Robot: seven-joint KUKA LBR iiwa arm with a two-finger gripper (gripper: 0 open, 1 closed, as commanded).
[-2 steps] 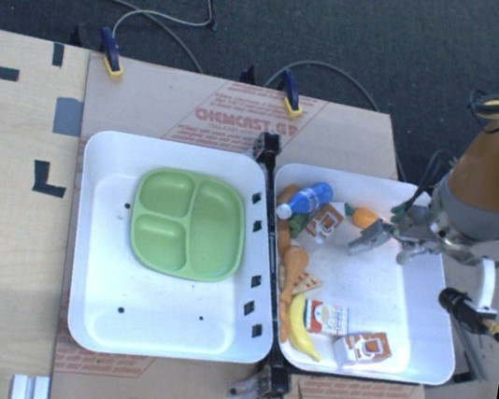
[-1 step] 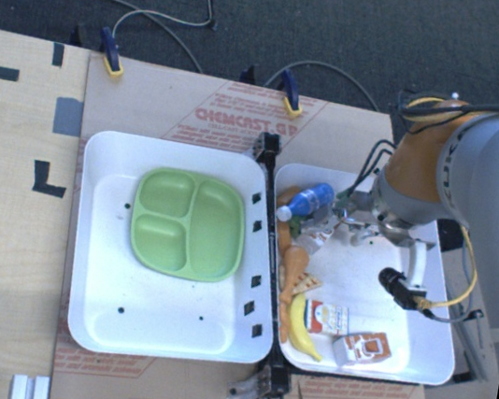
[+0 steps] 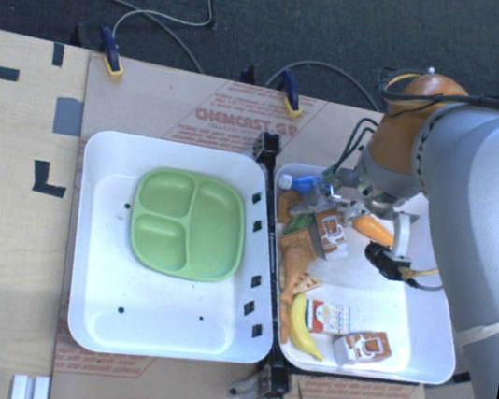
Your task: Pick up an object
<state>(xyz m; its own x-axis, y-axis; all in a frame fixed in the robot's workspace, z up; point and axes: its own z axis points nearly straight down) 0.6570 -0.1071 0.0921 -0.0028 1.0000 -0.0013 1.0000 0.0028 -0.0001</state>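
Hand (image 3: 339,202) lowered into the right bin (image 3: 419,317), over the clutter at its far end.
You cannot tell its grip state from this view. A small brown carton (image 3: 331,234) lies directly beneath it, beside a carrot (image 3: 373,229); the banana (image 3: 300,329) lies well apart.

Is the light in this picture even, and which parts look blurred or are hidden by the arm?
Camera view: the light is soft and even, with faint shadows inside the left bin around the green tray. The arm looms large and slightly soft at the right, covering part of the right bin. The small items under the gripper are crowded and hard to tell apart; the banana reads clearly.
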